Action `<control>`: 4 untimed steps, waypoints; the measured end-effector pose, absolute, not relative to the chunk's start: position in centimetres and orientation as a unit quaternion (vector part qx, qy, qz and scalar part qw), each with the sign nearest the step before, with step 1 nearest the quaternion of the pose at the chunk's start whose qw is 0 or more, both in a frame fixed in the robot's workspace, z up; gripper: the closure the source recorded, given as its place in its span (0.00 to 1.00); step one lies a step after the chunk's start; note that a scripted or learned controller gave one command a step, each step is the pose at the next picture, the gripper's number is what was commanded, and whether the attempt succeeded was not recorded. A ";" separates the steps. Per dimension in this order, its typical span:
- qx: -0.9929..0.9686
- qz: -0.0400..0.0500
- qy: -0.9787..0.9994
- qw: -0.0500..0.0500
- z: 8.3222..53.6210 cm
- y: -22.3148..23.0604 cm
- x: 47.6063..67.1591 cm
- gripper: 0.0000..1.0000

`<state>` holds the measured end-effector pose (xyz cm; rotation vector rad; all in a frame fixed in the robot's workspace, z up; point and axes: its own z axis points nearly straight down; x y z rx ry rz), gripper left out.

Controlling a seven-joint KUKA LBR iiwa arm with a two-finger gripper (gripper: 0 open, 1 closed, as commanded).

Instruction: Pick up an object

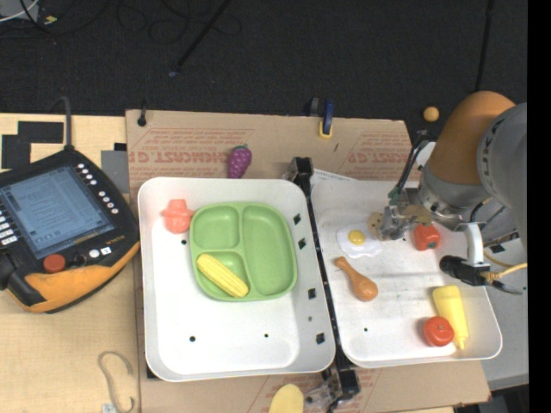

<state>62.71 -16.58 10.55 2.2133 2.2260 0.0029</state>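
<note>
My gripper (392, 224) hangs low over the back of the right bin (405, 351), just right of a fried egg toy (356, 241) and left of a red tomato-like piece (425, 237). A small brownish object lies right under its tip. A chicken drumstick (356, 280) lies in the bin's middle. At the front right rest a yellow bottle-shaped toy (450, 310) and a second red tomato (437, 331). Nothing is visibly held.
The left bin (172, 334) holds a green divided plate (244, 249) with a corn cob (223, 275) in it, and a pink toy (176, 216) at its back left. A purple grape bunch (238, 161) lies behind the bins. A teach pendant (60, 222) sits at left.
</note>
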 end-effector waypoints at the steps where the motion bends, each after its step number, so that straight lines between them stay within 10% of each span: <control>1: 0.706 0.001 0.708 0.001 15.4 -17.4 63.2 1.00; 3: 0.707 0.000 0.707 0.000 22.8 -17.6 63.3 1.00; 4: 0.707 -0.001 0.708 -0.003 22.3 -14.8 59.5 1.00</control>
